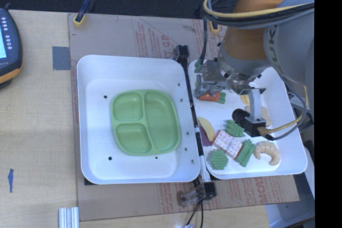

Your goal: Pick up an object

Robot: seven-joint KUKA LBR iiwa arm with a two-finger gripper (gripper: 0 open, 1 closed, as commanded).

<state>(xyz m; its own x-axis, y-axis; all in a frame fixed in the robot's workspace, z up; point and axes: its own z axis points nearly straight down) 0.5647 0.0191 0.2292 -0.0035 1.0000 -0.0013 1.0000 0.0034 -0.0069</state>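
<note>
The grey arm with its orange band (256, 13) reaches in over the right-hand shallow white bin (291, 165). The left-hand white bin (85, 115) holds a pale green plastic tray with three compartments (145, 122). The metal gripper (209, 85) hangs low at the right bin's upper left, just above a small orange carrot-like toy (212, 97); whether its jaws are open or closed cannot be told. Nearer the front lie a tan croissant (267, 151), a red-and-white box (228, 143), a yellow banana slice (206, 129) and a green bumpy toy (218, 159), clustered close together.
</note>
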